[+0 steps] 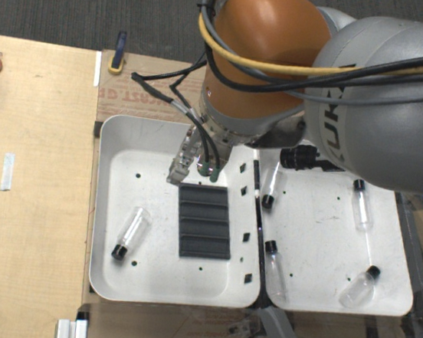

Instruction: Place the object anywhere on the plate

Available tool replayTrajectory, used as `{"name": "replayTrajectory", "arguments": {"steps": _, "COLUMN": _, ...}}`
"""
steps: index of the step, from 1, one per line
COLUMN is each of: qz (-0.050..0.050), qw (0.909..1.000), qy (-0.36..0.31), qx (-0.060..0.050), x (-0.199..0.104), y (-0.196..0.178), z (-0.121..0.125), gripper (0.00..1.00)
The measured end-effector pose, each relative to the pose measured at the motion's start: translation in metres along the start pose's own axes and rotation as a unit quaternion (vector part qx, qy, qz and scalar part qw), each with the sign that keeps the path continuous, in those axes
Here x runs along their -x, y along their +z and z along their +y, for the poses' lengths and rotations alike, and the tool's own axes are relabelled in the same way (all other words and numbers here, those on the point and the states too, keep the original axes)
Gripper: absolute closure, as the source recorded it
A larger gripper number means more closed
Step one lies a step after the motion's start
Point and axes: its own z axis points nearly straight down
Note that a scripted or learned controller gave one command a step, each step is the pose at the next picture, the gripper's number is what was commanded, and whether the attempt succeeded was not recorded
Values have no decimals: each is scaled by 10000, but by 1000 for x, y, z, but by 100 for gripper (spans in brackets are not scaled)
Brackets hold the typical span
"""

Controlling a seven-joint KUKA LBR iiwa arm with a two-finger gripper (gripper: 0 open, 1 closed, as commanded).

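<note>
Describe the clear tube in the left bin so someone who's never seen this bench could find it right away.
Start at the left white bin. Near its middle lies a black ribbed plate; look to the left of that, toward the bin's near left corner. There a clear tube with a black cap lies at a slant, the one tube in that bin, while the other tubes lie in the right bin.

White bins (106,266); black ribbed plate (204,222); clear black-capped tube (130,232); grey arm (391,95), orange band (265,24).
</note>
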Motion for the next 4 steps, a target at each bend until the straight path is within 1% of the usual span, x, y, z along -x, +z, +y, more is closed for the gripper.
{"name": "replayTrajectory", "arguments": {"steps": 1, "qz": 2, "qw": 9984, "qy": -558, "qx": 2, "x": 2, "y": 97, "z": 20, "gripper": 100}}
{"name": "replayTrajectory", "arguments": {"steps": 2, "qz": -19, "qw": 9907, "qy": -1364, "qx": 14, "x": 62, "y": 67, "z": 40, "gripper": 100}}
{"name": "replayTrajectory", "arguments": {"steps": 3, "qz": -12, "qw": 9830, "qy": -1836, "qx": 12, "x": 74, "y": 134, "z": 43, "gripper": 100}}
{"name": "replayTrajectory", "arguments": {"steps": 4, "qz": -15, "qw": 9500, "qy": -3123, "qx": 15, "x": 79, "y": 146, "z": 45, "gripper": 100}}
